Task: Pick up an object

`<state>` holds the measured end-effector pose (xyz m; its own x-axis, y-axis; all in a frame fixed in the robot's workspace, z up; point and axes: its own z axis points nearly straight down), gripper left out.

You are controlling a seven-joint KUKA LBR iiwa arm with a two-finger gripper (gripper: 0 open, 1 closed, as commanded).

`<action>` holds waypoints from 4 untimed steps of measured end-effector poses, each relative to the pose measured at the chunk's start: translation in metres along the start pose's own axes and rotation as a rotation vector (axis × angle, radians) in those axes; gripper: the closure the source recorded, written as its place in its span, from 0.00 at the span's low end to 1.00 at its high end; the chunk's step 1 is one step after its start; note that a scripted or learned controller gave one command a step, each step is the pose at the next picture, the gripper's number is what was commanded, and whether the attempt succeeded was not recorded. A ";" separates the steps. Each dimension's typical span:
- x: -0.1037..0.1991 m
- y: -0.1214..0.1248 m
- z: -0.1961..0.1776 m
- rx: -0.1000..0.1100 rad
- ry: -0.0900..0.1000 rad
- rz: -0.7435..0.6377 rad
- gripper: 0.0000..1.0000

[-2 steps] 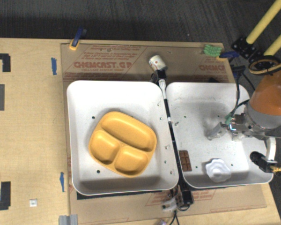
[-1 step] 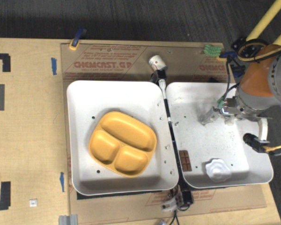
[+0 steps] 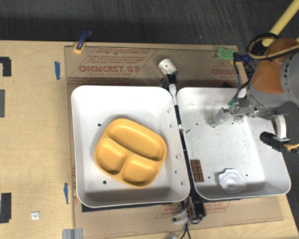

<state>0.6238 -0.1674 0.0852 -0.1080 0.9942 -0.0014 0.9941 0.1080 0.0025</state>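
Hovering claw [image 3: 220, 117] over right bin [image 3: 269, 185], near white cap [image 3: 230, 179].

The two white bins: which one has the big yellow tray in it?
The left bin: the yellow tray lies in its middle. The right bin holds small things instead.

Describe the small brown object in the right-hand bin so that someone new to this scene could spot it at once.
Find the right bin of the two white bins. Along its left wall, near the front corner, lies a small dark brown chocolate-like block scored into squares. Its neighbour, a white plastic cap-like piece, is pale and rounded, while the block is flat, dark and rectangular.
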 end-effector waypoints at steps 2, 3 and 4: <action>-0.010 -0.072 0.000 0.002 0.005 0.078 0.00; 0.033 -0.048 -0.019 0.001 0.001 0.089 0.00; -0.025 -0.014 -0.006 -0.002 0.014 0.025 0.00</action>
<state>0.6129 -0.1941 0.0908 -0.0834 0.9964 0.0127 0.9965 0.0834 0.0040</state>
